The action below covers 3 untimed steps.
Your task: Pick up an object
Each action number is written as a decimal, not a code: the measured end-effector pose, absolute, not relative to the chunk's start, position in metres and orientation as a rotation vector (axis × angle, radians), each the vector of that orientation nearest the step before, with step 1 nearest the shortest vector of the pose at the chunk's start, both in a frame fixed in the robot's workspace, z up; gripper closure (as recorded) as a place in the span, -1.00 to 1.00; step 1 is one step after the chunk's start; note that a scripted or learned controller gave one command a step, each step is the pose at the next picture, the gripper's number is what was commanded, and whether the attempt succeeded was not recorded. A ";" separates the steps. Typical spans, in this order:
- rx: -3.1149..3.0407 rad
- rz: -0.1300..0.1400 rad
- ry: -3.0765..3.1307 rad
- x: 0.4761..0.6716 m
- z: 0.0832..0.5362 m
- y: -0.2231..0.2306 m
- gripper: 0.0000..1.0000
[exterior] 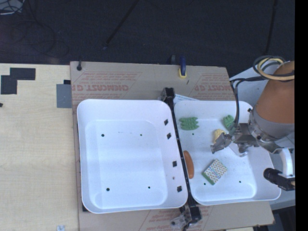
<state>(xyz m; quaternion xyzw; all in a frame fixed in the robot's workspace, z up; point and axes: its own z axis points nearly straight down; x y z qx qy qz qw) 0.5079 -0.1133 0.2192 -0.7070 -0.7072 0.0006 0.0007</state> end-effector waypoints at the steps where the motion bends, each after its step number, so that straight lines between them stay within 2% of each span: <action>1: -2.226 -0.001 -2.226 0.568 0.267 -0.190 -1.00; 2: -2.214 0.003 -2.221 0.598 0.142 -0.145 -1.00; 3: -2.220 0.004 -2.216 0.597 0.157 -0.149 1.00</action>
